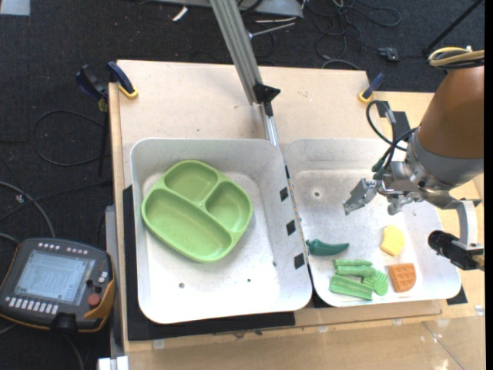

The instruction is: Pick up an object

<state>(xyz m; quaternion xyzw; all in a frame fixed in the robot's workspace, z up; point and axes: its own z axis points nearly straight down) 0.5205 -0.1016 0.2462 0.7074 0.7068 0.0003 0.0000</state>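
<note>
Nothing is being carried yet: the grey two-finger gripper (360,197) is being held released above the right white bin (323,156), the yellow plastic wedge (392,240) lying untouched nearer.

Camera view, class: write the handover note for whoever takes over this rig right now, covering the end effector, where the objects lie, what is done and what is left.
End effector: above the right bin, upper middle, nothing seen between its fingers.
Objects at that bin's near end: dark green pepper, yellow piece, orange waffle-like piece, light green pieces.
Left bin: green divided plate.
Done: nothing picked.
Left: grasp and lift one object.
</note>
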